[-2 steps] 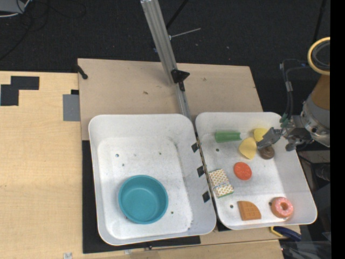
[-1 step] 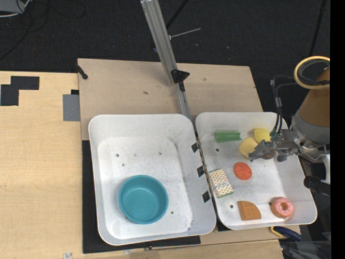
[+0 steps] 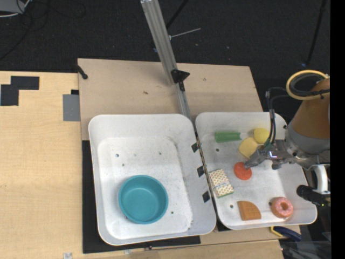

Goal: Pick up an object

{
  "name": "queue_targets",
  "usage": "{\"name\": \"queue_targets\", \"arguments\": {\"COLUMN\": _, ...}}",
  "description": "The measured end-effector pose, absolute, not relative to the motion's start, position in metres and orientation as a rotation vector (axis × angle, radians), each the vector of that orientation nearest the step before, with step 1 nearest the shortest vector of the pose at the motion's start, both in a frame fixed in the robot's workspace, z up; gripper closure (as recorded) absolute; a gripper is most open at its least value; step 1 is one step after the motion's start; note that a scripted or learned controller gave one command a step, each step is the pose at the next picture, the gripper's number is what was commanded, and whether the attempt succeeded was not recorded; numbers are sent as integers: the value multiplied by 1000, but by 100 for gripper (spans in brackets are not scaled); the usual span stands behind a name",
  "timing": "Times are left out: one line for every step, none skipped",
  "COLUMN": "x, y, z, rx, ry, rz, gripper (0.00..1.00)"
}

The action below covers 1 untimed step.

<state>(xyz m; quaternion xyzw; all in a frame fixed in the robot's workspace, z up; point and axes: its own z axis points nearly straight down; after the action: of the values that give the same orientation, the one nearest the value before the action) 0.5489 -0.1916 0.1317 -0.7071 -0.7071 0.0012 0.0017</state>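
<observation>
The arm enters from the right and its gripper (image 3: 252, 163) reaches down over the right bin (image 3: 302, 212), its tips just beside the small round red-orange piece (image 3: 242, 171); I judge this to be the pick target. Whether it is closed on anything cannot be told from this slant.

That bin holds the loose items, presumably spread as pick candidates: a green cylinder (image 3: 227, 136) lying on its side, two rounded yellow pieces (image 3: 254, 140) close together, a patterned block (image 3: 221, 182) near the dividing edge, a flat orange wedge (image 3: 248, 210), and a pink ring doughnut (image 3: 281, 207). They look like smooth toy foods.

The left bin (image 3: 102, 139) carries a glossy teal bowl (image 3: 143, 198), upright, well apart from the arm. Both bins rest on the wooden surface (image 3: 124, 88).
</observation>
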Motion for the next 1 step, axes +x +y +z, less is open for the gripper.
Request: {"name": "queue_targets", "arguments": {"x": 549, "y": -191, "z": 91, "rx": -2221, "ry": -2223, "rz": -1, "gripper": 0}}
